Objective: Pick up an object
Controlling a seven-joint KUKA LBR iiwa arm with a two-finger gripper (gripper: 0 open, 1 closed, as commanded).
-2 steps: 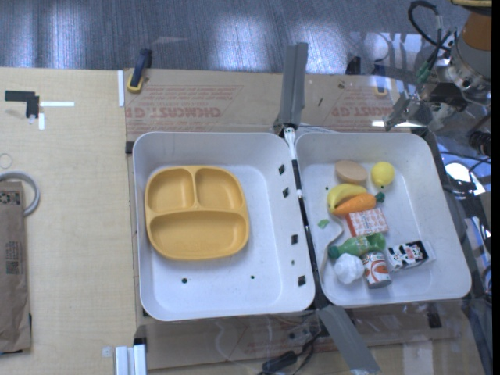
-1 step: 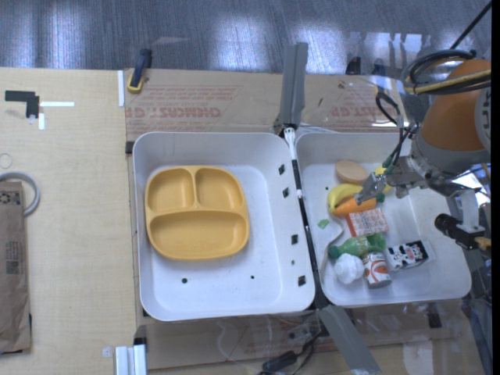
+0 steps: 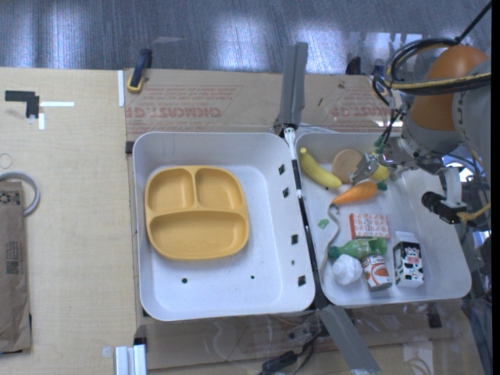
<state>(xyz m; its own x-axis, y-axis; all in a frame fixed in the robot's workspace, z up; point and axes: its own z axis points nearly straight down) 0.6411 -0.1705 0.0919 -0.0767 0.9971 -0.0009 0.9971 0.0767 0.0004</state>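
Arm enters from the right edge of the frame, orange band at upper right. Gripper (image 3: 372, 165) sits low in the upper part of the right bin (image 3: 461, 276), among the toy food. Its metal tips are close to the stem end of the carrot (image 3: 355, 193) and beside the brown round piece (image 3: 346, 162). Whether the jaws stand apart or together: cannot tell, the tips are small and crowded by clutter. Nothing visibly sits between them, so no grasp is claimed.

Candidate objects, all in the right bin: banana (image 3: 319, 170) at upper left of that bin, lying diagonally; carrot just below and right of it; red-and-white box (image 3: 369, 225) mid-bin; green vegetable (image 3: 358, 248) and white ball (image 3: 346, 269) lower left; small can (image 3: 376, 272) and milk carton (image 3: 407, 262) along the bottom. Left bin (image 3: 144, 233) carries only the yellow divided plate (image 3: 197, 212), well apart from the action.

Judgement: step in hand is closing on a target near the carrot's thick end. To do it well, centre the jaws across the carrot's narrow width, not along its length. The banana and the brown piece crowd the tips; a finger landing on either would likely push the carrot aside. Descend straight, close only once the carrot is bracketed, then lift vertically to clear its neighbours.
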